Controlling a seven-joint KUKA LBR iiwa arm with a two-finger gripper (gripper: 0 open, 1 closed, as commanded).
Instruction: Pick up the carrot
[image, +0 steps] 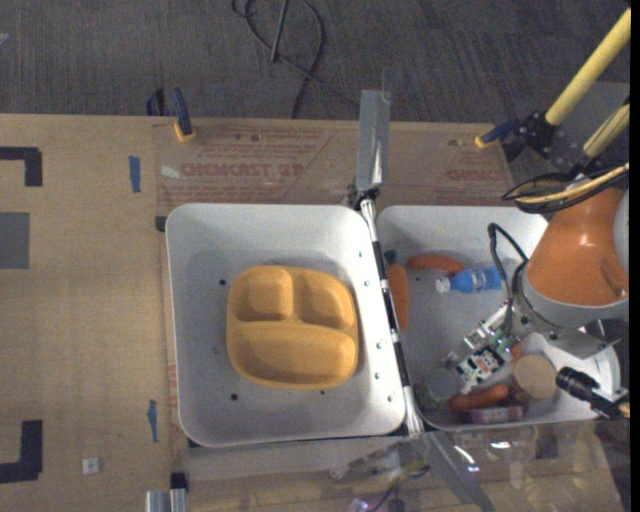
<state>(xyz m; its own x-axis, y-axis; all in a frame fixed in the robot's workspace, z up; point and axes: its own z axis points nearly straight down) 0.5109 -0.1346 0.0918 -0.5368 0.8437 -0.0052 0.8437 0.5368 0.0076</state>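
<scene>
Two bins sit side by side on the surface (80, 300). The left bin (190, 330) holds a tray (292, 326). In the right bin (440, 330), a carrot (398, 293) lies against the left wall, a bottle (470, 282) behind, the tool (485, 352) near the front.

The arm (585, 250) reaches in from the right edge of the camera view, its broad orange band rounded and facing up toward the camera, with grey housing showing along its right side and below it. A dark cable loops off the left of the orange section. From under that section the wrist angles down and to the left, ending in the end effector (484, 352), a cluster of pale and dark parts pointing down-left and held low. Whether its two fingers stand apart or together is too cluttered to make out, and nothing can be seen clearly between them
</scene>
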